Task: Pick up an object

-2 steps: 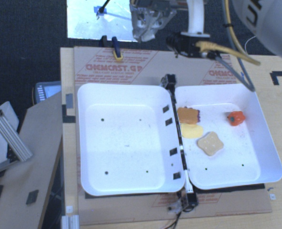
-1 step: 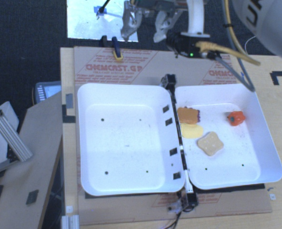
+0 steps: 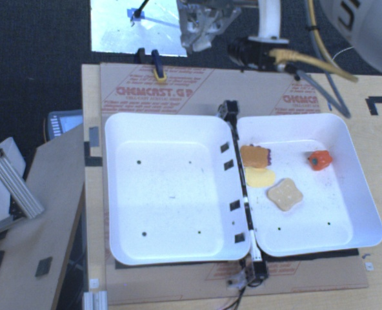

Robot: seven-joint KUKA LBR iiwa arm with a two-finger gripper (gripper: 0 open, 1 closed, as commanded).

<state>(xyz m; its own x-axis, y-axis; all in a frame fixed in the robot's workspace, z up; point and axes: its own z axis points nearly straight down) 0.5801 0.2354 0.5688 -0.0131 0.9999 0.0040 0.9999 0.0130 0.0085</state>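
**Mia:** What could go wrong here?

**Ben:** The end effector hangs up high, past the far edge of the surface, well away from the toys. I cannot tell how it stands, because it looks like a shiny blur. It holds nothing that I can see.

**Mia:** Where are the toys?

**Ben:** All four lie in the right bin. The orange block sits close to the wall between the bins. The yellow disc lies touching it, just in front. The tan cookie shape is just beside the disc. The red toy lies apart, nearer the right side.

**Mia:** So why might it miss?

**Ben:** I think the disc is very flat, so it could slide away. The block is near the wall, so that could get bumped. The three close ones could push each other.

**Mia:** What do they look like?

**Ben:** The cookie looks soft and puffy with round corners. The red toy looks small and lumpy. The bins are smooth white plastic. The left bin has small dark dots on its floor.
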